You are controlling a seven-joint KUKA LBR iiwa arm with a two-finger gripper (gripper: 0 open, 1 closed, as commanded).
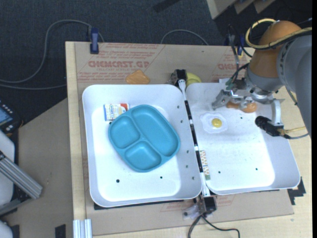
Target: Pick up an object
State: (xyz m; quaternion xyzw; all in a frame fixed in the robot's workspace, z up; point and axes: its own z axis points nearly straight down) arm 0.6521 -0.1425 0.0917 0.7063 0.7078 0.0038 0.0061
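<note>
A toy fried egg (216, 123) lies in the right bin (257, 177), near its upper left. My gripper (232, 100) hangs low over the far end of that bin, just above and to the right of the egg. A small orange object (249, 106) shows right beside the gripper, partly hidden by it. I cannot see anything held. In the left bin (99, 172) a blue divided plate (143, 137) lies in the middle, with a small white carton (114, 110) at its upper left edge.
On the bench behind the bins lie an orange piece (137, 77) and a yellow-green object (192, 78). A black fitting with cable (270, 125) hangs from the arm over the right bin's right side. The bins' rims meet along a central seam (192, 133).
</note>
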